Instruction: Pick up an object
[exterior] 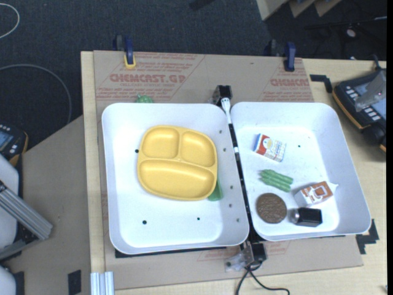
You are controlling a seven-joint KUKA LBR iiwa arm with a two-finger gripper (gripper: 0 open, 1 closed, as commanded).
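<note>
You cannot tell how the jaws stand, so nothing is picked yet. This is the very start: you choose a thing and reach for it. The yellow divided plate (178, 163) lies in the left bin (123, 214). To its right, in the other bin (344, 165), lie a little carton (269, 147), a green pod (276, 179) and a brown round cookie (271, 207). The carton lies apart from the others, so it looks easiest. Come down over it with jaws wide.
</note>
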